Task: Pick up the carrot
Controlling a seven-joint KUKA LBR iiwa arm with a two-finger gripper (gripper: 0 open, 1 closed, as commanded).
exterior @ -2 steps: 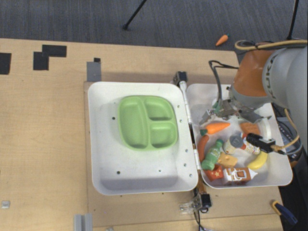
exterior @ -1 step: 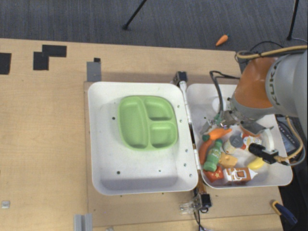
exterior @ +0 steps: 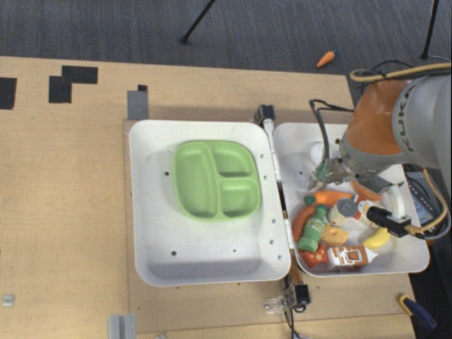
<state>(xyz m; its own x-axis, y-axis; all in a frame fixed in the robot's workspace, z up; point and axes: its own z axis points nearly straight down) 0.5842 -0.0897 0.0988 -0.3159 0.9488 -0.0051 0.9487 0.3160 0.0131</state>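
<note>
Bench (exterior: 63, 210): light wooden top bearing two shallow white bins side by side; black patches near its far left corner.
Left bin (exterior: 152, 256): white, rounded corners, holding one item.
Green tray (exterior: 215, 179): three-compartment divided plate, lying flat near the middle of the left bin, slightly toward the far edge.
Right bin (exterior: 293, 143): white, crowded along its near edge and near left corner.
Arm (exterior: 413, 122): grey with an orange band above the wrist, reaching in over the right bin's far right part.
Gripper (exterior: 326, 177): pointed down over the middle of the right bin, just above the pile of items; how far the fingers stand apart cannot be told, and nothing can be seen held between them.
Carrot (exterior: 328, 198): orange, lying in the right bin just below the gripper tip, at the far side of the pile; whether the gripper touches it cannot be told.
Green bottle (exterior: 312, 233): beside the carrot, toward the near left corner of the right bin.
Red item (exterior: 299, 221): curved, against the bin's left wall, touching the green bottle.
Carton (exterior: 347, 257): orange and white, at the near edge of the right bin.
Banana (exterior: 378, 239): yellow, near the right bin's near right corner.
Small orange object (exterior: 325, 58): carrot-shaped, on the grey floor beyond the bench's far edge.
</note>
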